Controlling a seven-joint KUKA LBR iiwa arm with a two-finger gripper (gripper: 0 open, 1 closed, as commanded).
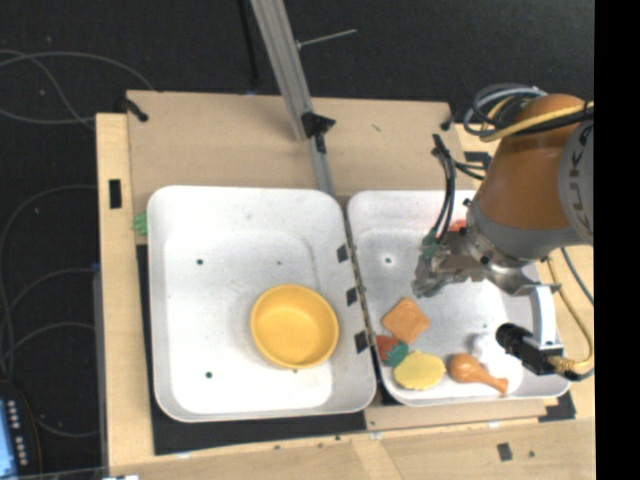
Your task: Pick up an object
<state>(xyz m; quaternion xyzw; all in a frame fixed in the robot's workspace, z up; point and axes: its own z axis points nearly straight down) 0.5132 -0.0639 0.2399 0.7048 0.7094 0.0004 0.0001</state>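
While the two-finger gripper (428, 280) hangs in the right white bin (385, 218), just far of the flat orange block (405, 320), its jaw state cannot be told. Because a small red piece (385, 347), a green piece (399, 354) and a round yellow disc (419, 370) crowd the block's near side, a descent risks nudging it away or pinching a neighbour.

Arm (530, 183) bent in from right, wrist pointing down-left.

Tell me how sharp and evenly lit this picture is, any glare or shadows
Camera view: lighting even and soft, both white bins bright but not blown out; faint shadow beneath the yellow bowl; overall slightly soft, so small items near the orange block lack crisp edges; gripper dim beneath the arm.
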